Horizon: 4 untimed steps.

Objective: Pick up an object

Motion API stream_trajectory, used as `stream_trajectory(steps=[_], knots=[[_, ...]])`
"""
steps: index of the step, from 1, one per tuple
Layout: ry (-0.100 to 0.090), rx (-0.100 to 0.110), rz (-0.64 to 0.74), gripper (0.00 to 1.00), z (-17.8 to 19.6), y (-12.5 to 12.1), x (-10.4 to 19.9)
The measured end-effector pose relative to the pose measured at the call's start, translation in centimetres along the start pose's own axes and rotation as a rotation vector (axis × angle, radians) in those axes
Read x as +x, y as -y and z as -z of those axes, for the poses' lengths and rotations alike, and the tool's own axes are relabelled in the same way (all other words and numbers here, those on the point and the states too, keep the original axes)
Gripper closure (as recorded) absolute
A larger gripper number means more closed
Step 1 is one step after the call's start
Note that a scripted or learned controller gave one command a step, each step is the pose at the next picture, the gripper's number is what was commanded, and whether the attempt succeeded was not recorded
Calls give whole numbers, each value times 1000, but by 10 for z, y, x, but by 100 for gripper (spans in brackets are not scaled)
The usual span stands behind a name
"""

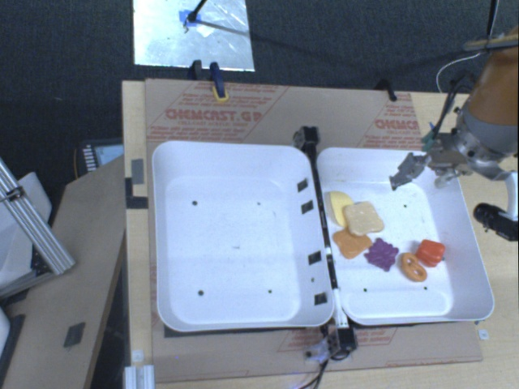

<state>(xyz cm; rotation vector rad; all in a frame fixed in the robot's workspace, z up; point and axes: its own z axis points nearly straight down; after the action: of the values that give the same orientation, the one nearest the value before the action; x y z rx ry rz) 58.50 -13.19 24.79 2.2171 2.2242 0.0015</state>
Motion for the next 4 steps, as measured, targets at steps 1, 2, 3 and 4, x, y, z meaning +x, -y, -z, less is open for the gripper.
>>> stream_trajectory(steps=[1, 2, 3, 4], knots=[[1, -4, 3, 100, 11, -1, 0], [0, -19, 7, 100, 161, 18, 54], [-3, -18, 10, 100, 296, 6, 136], [-2, -1, 8, 100, 286, -34, 206]])
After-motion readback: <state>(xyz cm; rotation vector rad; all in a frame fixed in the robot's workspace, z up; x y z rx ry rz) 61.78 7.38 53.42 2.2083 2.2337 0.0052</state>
